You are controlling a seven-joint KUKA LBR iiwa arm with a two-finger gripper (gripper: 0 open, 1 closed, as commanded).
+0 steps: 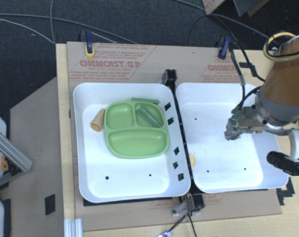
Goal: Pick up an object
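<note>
The gripper (236,130) hangs over the right bin (208,177); I cannot tell its state. Well apart at nine o'clock, in the left bin (85,132), lies a green plate (134,142) (likely light, stiff, slippery plastic), best pinched at its rim; a small cone (97,120) touches its nine o'clock edge.

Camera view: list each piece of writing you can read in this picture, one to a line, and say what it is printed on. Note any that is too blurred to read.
"CHEMCAST GP", red print, on the brown board behind the left bin.
The red print on the same board behind the right bin looks like the same word, but the cables blur and part cover it; not surely readable.
The smaller red lines under each are too small to read.
</note>
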